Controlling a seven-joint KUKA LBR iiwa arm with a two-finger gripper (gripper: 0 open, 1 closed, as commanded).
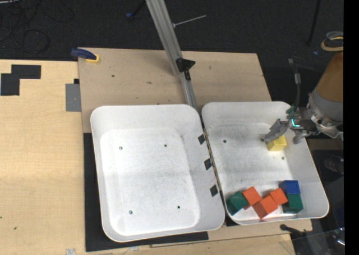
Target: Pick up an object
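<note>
Gripper [279,133], finger state indiscernible, touches yellow block [277,144] at 3 o'clock in right bin [247,114]; coloured blocks [268,199] cluster at 5 o'clock. Left bin [112,119] adjoins on wooden bench [39,147].

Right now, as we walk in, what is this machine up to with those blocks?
A grey robot arm reaches in from the right over the right bin. Its gripper sits just above a yellow block near that bin's right side, close enough to be touching, though a firm grip cannot be confirmed. Several other blocks, orange, green and blue, lie clustered at the bin's near edge. The left bin sits beside it.
</note>
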